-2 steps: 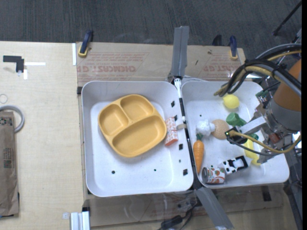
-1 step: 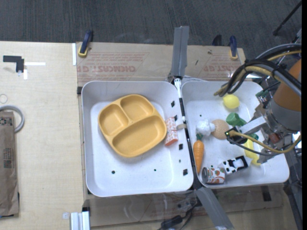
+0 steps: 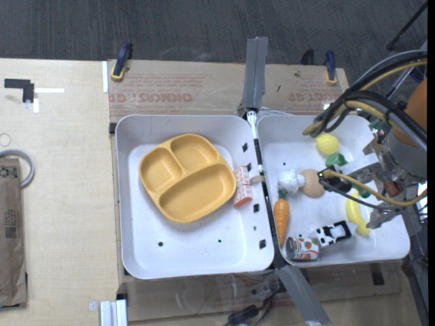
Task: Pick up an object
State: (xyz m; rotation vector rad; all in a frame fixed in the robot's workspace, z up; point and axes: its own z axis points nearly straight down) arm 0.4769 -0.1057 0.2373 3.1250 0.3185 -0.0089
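The right bin (image 3: 401,250) holds several small objects: a yellow lemon (image 3: 327,144), a green piece (image 3: 335,159), a white toy (image 3: 290,180) beside a tan ball (image 3: 312,184), an orange carrot (image 3: 281,216), a can (image 3: 302,248), a black-and-white cow toy (image 3: 333,234) and a yellow banana (image 3: 355,213). My gripper (image 3: 378,199) hangs low over the bin's right side, just right of the banana, wrapped in cables. I see nothing held in it.
The left bin (image 3: 136,250) holds a yellow divided plate (image 3: 187,177) and a small orange-and-white packet (image 3: 242,186) by its right wall. Blue clamps (image 3: 122,60) pin cardboard behind the bins. A brown bag (image 3: 10,229) lies at the far left.
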